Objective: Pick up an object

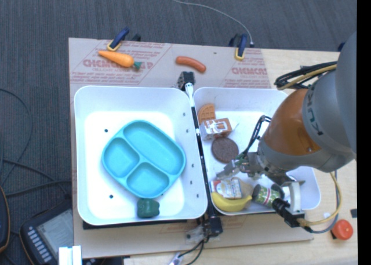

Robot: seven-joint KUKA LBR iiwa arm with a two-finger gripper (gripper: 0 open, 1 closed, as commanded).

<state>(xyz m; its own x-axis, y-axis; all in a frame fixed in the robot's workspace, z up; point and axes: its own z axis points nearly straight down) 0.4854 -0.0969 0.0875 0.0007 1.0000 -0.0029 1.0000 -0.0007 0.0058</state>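
Observation:
My gripper hangs low over the right bin, in its front half. Directly behind it lies a round dark brown cookie. In front of it are a small printed packet and a yellow banana. A small jar with a green label lies on its side beside the banana. Farther back in the same bin sit a brown snack box and a tan bread piece. The grey and orange arm hides the bin's right half. I see nothing held in the gripper.
The left bin holds a blue divided plate and a green toy pepper. A toy carrot and a sausage lie on the board behind the bins. Clamps grip the back edge.

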